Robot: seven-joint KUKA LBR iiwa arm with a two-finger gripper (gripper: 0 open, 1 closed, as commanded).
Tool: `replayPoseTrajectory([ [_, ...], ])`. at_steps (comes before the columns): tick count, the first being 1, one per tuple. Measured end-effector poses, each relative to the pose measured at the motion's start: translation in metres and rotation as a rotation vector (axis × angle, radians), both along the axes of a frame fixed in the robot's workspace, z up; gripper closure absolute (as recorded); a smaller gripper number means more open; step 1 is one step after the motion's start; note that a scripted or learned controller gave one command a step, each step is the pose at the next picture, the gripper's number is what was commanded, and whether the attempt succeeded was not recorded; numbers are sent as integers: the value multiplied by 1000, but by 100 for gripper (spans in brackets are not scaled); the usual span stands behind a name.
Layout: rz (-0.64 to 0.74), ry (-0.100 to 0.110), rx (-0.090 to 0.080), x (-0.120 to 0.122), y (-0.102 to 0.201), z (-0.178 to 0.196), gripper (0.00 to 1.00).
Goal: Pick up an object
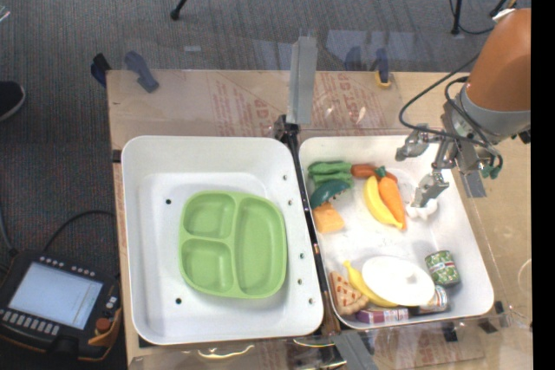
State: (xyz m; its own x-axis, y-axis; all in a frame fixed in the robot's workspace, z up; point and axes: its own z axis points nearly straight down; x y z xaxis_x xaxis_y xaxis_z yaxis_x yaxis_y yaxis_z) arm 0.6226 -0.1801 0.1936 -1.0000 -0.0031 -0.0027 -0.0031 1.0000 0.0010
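Gripper point(427, 197): low over right bin point(468, 251), jaw state cannot be told.
Nearest items: carrot point(391, 194), banana point(376, 202).
Left bin point(143, 160): green tray point(233, 244).

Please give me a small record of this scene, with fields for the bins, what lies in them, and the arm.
left bin: holds a green divided plate
right bin: toy food, among it a banana, a carrot, a white plate, a small can
gripper: above the right bin's upper right part, beside the carrot; nothing seen between its fingers
task state: no object picked up yet
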Motion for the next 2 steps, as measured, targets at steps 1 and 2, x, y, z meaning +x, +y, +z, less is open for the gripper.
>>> replayPoseTrajectory([
  [1,16,-9,-3,23,7,-88,0],
  [2,-91,1,0,-17,35,-105,0],
])
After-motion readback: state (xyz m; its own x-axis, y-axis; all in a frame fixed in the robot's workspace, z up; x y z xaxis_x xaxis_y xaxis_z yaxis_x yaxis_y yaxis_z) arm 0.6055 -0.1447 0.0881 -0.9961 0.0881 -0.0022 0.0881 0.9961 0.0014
